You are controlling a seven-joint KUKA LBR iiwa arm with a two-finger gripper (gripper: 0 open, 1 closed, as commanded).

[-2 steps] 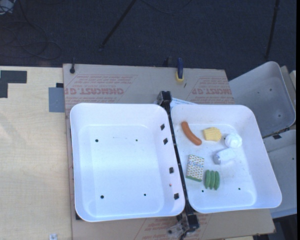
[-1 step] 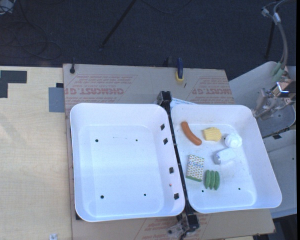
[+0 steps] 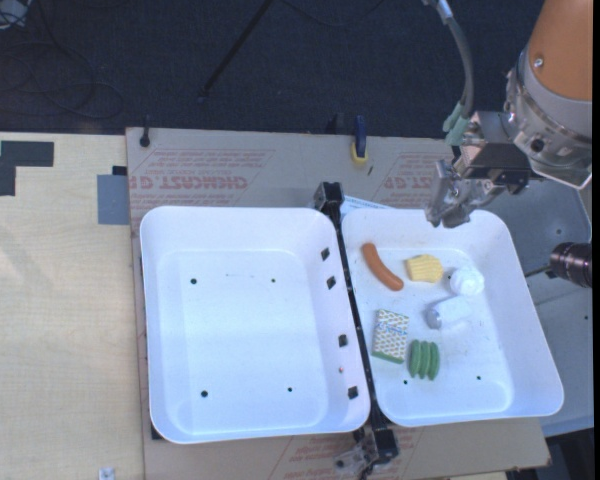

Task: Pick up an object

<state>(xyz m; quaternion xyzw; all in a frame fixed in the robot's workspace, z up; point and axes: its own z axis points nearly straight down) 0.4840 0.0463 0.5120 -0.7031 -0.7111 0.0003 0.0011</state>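
Metal two-finger hand point(image 3: 449, 211) hovers over the right white plastic bin's point(image 3: 525, 298) far rim; its opening cannot be told. Nothing visibly between its fingers. Orange sausage-shaped toy point(image 3: 381, 266) lies in that bin, near the hand.

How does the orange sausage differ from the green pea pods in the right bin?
The orange sausage is one long, slim piece lying diagonally near the divider; the green pea pods are a shorter, wider cluster of side-by-side pieces lying nearly straight, nearer the bin's front. Both lie flat in the right bin, apart from the hand.
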